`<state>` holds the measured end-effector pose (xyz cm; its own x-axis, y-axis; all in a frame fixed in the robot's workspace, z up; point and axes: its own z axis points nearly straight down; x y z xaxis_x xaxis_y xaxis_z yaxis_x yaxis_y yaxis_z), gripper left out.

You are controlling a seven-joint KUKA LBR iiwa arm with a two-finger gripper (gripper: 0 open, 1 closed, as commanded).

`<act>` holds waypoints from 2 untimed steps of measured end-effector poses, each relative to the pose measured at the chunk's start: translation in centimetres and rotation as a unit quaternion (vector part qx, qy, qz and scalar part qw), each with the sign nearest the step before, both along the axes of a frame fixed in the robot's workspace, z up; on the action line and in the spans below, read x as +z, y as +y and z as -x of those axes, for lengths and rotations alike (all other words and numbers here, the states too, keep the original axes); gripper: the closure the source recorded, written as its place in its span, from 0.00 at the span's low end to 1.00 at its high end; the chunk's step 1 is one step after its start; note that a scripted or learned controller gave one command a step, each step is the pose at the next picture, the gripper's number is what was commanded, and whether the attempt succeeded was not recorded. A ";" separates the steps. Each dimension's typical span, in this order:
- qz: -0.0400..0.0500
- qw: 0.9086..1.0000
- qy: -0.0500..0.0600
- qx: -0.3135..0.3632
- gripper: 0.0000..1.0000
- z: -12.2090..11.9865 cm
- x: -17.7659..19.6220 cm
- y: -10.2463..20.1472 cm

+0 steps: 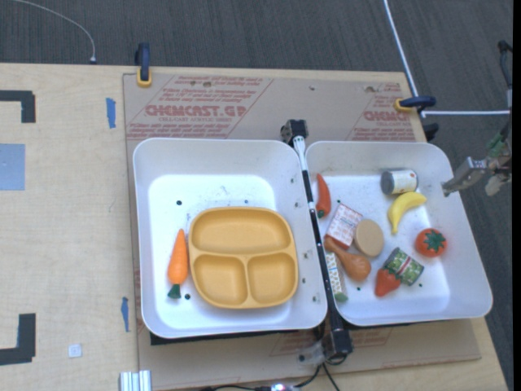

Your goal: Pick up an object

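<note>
Crowding the right bin (464,300): banana (404,209), tomato (431,242), can (399,181).

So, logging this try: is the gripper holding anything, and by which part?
Nothing is held. The gripper sits at the right bin's right rim, apart from the banana and can.

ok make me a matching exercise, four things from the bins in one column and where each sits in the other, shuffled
Things
1. orange plastic carrot
2. yellow toy banana
3. red toy tomato
4. yellow three-compartment plastic tray

Places
A. right bin, nearest its right wall
B. left bin, middle
C. left bin, beside the tray's left edge
D. right bin, just below the small grey can

Pairs: 1-C, 2-D, 3-A, 4-B
</note>
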<state>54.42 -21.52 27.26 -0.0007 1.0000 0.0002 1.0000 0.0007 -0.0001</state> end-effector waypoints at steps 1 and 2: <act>0.000 1.000 0.001 0.000 0.00 -0.4 -12.2 0.8; 0.000 1.000 -0.001 0.000 0.00 1.6 -17.7 1.9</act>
